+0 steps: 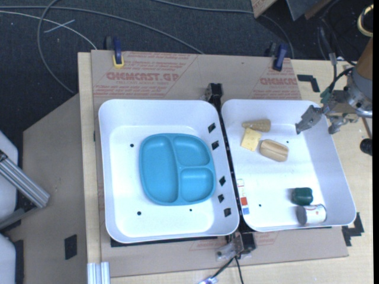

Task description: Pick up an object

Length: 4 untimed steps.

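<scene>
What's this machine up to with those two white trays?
A robot arm reaches in from the right, its end effector open above the upper right corner of the right bin. It holds nothing yet. That bin contains three tan food-like pieces near the top, and a green object and a small white cylinder near the bottom. The left bin holds a blue divided plate. The job is to pick something up.

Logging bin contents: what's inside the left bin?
The left bin holds one blue divided plate, lying flat with nothing in its three compartments. Whatever lies under the plate is covered.
</scene>
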Each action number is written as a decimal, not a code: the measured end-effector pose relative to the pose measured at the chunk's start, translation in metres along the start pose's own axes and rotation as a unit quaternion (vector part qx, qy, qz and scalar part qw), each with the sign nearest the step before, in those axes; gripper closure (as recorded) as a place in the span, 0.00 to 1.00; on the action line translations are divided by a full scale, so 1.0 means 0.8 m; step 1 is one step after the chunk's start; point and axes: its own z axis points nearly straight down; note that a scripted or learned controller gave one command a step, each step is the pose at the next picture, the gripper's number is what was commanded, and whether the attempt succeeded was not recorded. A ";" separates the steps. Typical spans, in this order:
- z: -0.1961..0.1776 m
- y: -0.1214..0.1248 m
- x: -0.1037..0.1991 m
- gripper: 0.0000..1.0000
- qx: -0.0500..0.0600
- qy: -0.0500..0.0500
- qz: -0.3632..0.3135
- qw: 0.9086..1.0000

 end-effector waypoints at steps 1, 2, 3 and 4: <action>-0.009 0.003 0.000 0.00 -0.006 -0.002 -0.002 1.000; 0.051 0.005 0.012 0.00 -0.004 0.000 -0.002 1.000; 0.127 -0.003 0.009 0.00 -0.004 -0.001 -0.001 1.000; 0.176 0.003 0.011 0.00 -0.009 0.001 -0.002 1.000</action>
